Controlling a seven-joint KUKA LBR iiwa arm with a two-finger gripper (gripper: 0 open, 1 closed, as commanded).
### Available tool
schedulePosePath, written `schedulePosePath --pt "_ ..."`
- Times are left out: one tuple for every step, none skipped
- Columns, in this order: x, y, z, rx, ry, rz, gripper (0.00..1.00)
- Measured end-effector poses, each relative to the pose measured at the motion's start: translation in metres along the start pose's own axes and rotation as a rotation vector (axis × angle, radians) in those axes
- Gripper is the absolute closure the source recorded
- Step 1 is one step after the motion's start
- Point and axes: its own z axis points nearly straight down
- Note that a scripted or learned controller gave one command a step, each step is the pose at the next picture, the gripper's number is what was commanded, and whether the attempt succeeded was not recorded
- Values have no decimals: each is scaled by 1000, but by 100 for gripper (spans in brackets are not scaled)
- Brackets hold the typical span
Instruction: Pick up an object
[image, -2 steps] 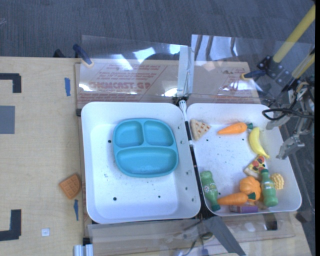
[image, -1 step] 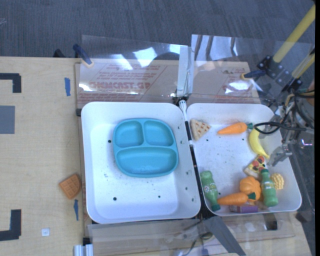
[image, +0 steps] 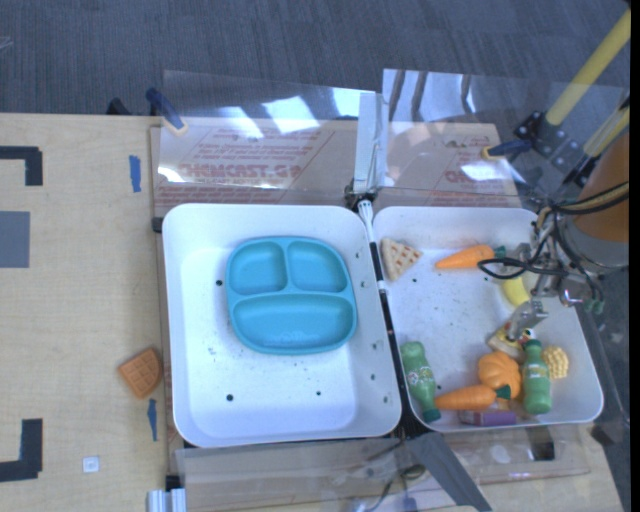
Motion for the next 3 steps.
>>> schedulePosePath --pt "14 -1 -1 0 -2 83 0" --pt "12 0 -13 2 -5 80 100" --pt "13 0 -12 1 -3 80 0"
